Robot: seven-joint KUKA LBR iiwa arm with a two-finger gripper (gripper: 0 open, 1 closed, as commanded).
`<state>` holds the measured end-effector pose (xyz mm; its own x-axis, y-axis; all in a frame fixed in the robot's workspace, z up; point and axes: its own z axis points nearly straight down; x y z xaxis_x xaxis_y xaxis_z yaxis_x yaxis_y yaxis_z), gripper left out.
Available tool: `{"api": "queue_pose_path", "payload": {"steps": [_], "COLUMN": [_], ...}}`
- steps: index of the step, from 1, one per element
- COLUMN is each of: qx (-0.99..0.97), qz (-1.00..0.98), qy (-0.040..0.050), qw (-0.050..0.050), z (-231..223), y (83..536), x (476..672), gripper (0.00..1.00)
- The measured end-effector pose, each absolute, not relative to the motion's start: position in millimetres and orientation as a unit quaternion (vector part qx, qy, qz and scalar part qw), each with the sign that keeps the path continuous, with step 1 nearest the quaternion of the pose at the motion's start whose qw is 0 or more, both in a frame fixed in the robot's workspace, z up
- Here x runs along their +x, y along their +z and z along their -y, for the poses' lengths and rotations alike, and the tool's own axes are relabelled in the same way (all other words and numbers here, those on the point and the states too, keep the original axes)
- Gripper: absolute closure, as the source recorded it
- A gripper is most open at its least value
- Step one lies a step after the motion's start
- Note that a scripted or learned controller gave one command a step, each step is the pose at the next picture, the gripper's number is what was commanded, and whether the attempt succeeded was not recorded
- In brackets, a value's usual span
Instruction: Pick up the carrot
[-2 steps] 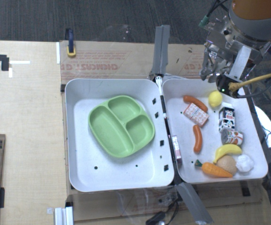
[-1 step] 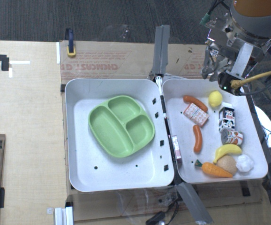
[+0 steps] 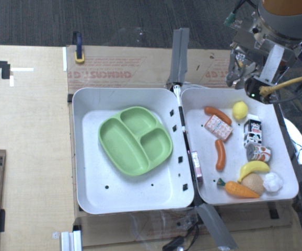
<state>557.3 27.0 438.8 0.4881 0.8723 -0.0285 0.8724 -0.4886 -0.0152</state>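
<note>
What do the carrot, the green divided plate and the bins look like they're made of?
Carrot: probably moulded plastic toy food; uniform orange, smooth skin, small green stub.
Green plate: likely matte plastic; even pastel colour, soft rounded compartment walls, no glare.
Bins: seemingly thin white plastic or painted sheet; smooth, slight sheen, rounded corners. Cannot tell which.

Red print on cardboard (image 3: 120,67), upside down, not legible.

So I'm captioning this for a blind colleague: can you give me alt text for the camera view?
An orange carrot lies at the near edge of the right white bin, among a banana, two sausages, a lemon and small cartons, while the gripper hangs above the bin's far edge. The left bin holds a green divided plate.
</note>
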Motion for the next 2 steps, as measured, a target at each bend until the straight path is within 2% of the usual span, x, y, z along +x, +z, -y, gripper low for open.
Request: {"api": "queue_pose_path", "payload": {"steps": [1, 2], "qx": [0.862, 0.763], "qz": [-0.507, -0.646], "qy": [-0.0191, -0.0028], "qw": [0.001, -0.001], "z": [-27.1, 7.4], "y": [445.7, 379.5], "x": [558.4, 548.2], "gripper": [1.00, 1.00]}}
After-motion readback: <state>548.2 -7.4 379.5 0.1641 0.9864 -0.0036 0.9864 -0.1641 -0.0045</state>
